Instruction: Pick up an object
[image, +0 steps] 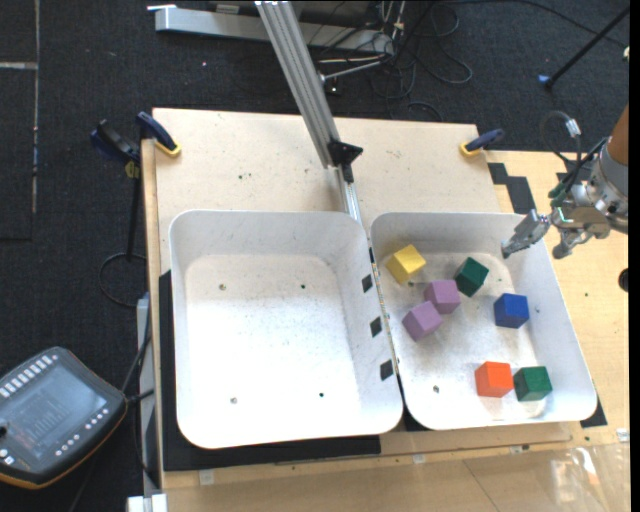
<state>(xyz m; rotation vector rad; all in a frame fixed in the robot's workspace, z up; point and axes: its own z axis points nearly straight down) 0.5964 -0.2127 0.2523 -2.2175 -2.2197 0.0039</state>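
The bench (300, 160) carries 2 shallow white bins side by side, and the left bin (200, 300) plays no part in this; everything worth grabbing sits in the right bin (570, 350). The arm (615, 175) hangs at that bin's far right corner, its gripper (548, 236) above the rim with the fingers spread apart and nothing between them, so from where I stand the approach is only starting. There are 7 cubes down there. The 2 purple cubes (432, 307) touch each other, and I'd leave them alone, since fingers closing on 1 would likely shove the other. The orange cube (493, 379) and a green cube (533, 382) sit pressed together near the front wall, a poor pick for the same reason. The yellow cube (407, 263) is free but farthest from the arm. The blue cube (511, 309) looks like the best choice: it stands apart from its neighbours, with room on both sides. The darker green cube (472, 274) is tilted, near the purples. I'd want the fingers squared to the blue cube's faces before lowering.
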